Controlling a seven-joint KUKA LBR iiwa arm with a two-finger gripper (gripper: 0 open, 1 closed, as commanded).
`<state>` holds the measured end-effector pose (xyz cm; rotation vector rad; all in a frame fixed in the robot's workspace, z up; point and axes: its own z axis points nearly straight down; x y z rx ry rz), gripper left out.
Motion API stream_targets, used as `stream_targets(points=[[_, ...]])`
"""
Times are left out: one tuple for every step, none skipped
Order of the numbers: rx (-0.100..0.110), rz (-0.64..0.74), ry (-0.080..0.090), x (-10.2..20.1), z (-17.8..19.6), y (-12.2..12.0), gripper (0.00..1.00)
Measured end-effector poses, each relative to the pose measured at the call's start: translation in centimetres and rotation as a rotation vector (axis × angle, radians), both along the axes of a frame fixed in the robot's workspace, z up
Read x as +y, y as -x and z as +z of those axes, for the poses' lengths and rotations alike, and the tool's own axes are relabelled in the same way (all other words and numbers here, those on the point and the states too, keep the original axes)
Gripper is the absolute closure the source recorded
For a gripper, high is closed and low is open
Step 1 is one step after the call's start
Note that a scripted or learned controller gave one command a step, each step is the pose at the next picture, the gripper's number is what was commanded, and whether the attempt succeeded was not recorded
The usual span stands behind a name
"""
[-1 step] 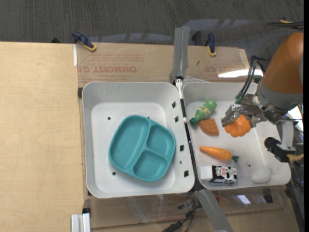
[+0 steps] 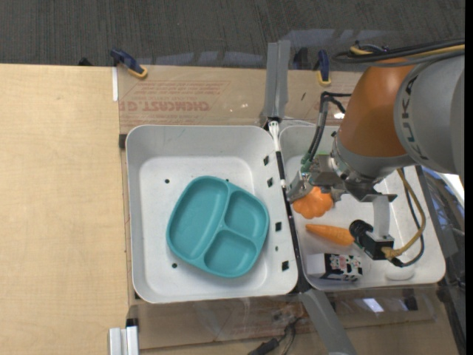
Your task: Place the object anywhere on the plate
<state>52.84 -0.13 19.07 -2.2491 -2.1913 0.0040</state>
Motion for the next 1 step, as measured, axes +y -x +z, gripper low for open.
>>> stream_targets(points=[[0.001, 0.233, 0.000, 7.36, 0.02, 4.51, 1.00]])
